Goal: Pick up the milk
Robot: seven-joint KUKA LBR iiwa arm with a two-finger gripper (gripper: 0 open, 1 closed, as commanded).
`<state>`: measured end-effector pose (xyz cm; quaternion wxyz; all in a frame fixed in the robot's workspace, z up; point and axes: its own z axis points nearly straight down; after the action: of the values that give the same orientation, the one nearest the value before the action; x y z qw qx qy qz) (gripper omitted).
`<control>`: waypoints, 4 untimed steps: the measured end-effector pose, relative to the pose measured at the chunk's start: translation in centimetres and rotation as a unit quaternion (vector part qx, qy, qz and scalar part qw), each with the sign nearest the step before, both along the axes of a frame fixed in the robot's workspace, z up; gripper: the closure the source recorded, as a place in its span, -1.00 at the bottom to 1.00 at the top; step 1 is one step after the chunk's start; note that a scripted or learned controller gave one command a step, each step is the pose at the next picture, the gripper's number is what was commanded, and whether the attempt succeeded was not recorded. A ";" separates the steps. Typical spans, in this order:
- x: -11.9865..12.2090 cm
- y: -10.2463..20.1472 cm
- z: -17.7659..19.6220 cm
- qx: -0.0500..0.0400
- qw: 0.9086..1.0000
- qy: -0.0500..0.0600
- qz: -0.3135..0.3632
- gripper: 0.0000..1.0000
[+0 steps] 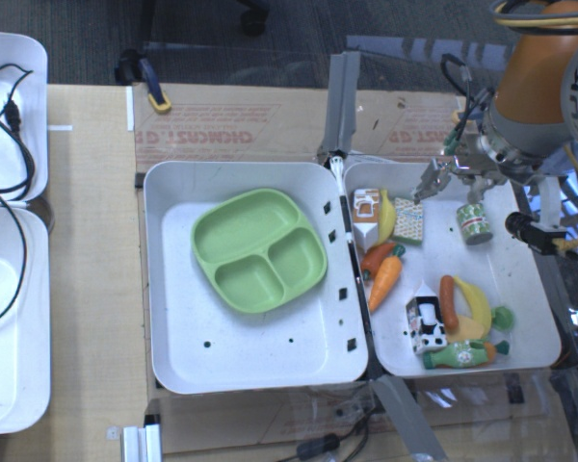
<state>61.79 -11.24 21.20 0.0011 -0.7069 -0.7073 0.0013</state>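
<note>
The milk carton (pixel 426 321), white with black cow patches, lies in the right bin (pixel 535 287), near its front edge. Just right of the milk sit a sausage (pixel 448 302) and banana (pixel 474 308); a green bottle (pixel 459 354) lies just in front. Well behind the milk, the gripper (pixel 430 183) hovers above a patterned packet (pixel 409 223), seemingly holding nothing; whether it is parted I cannot tell.
</note>
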 end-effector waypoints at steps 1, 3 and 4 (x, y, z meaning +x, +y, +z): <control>-4.8 -1.2 -10.3 0.001 0.987 -0.001 0.163 -1.00; -9.9 -2.4 -10.9 0.000 0.988 -0.005 0.156 1.00; -8.3 -0.8 -11.9 0.000 0.998 -0.003 0.068 1.00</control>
<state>53.50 -12.08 9.28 -0.0015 -0.6572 -0.7537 -0.0007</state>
